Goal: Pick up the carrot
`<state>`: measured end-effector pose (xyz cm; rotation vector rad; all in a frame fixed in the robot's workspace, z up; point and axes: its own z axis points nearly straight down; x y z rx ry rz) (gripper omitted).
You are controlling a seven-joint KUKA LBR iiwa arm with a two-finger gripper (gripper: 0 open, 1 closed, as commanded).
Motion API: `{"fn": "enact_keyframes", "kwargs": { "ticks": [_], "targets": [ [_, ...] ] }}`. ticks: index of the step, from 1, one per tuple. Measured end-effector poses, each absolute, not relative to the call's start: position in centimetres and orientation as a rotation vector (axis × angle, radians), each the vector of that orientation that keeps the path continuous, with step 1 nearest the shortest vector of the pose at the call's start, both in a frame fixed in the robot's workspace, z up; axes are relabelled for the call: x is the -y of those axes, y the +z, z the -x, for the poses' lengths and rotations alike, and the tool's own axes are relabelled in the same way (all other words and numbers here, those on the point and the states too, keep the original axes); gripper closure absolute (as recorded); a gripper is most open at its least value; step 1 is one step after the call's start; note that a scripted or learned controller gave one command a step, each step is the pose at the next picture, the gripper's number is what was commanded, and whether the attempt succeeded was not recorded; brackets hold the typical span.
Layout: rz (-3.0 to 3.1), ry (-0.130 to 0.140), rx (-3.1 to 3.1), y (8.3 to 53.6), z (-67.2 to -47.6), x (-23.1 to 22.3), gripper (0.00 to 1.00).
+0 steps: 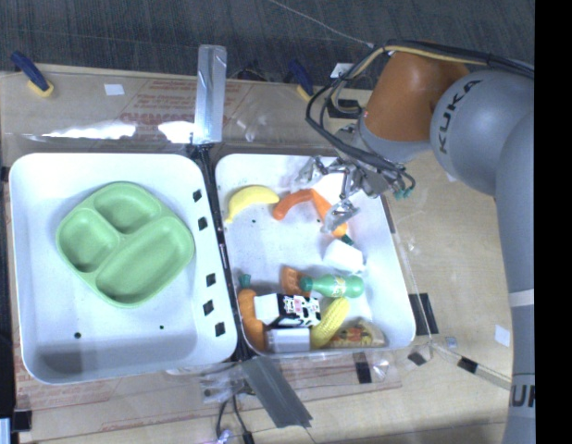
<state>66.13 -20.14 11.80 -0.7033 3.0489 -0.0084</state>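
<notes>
Camera view put both bins in front of me on the counter (pixel 453 220). I saw the left bin (pixel 45 331) carrying a green divided plate (pixel 126 241), and the right bin (pixel 397 285) crowded with toy food.

I read the carrot (pixel 299 202) as a short orange piece, bent like an elbow, with one arm running toward the banana (pixel 250 198) and the other hooking down at its right end. It lay in the upper half of the right bin on bare white floor, just right of the banana and apart from the pile lower down. Its colour was a flat, bright orange with no green top that I could make out.

The arm (pixel 480 128) came in from the right with its orange band (pixel 406 95) above the wrist. The jaws (pixel 341 213) hung over the right bin just beside the hooked end of the carrot. I could not tell how wide the jaws stood; the metal parts blurred together against the white. Nothing showed between them.

Lower in that bin I saw a white block (pixel 344 253), a green bottle (pixel 337 287), a corn cob (pixel 330 320), a black and white carton (pixel 293 308) and another orange piece (pixel 250 320) at the left wall.
</notes>
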Motion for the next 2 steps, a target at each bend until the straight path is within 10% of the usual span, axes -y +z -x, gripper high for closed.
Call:
{"fn": "enact_keyframes", "kwargs": {
  "ticks": [1,2],
  "targets": [
    [0.552,-0.003,-3.087,9.5,-65.0,18.4,0.00],
    [0.556,-0.006,-3.082,10.8,-65.2,18.4,1.00]
  ]
}}
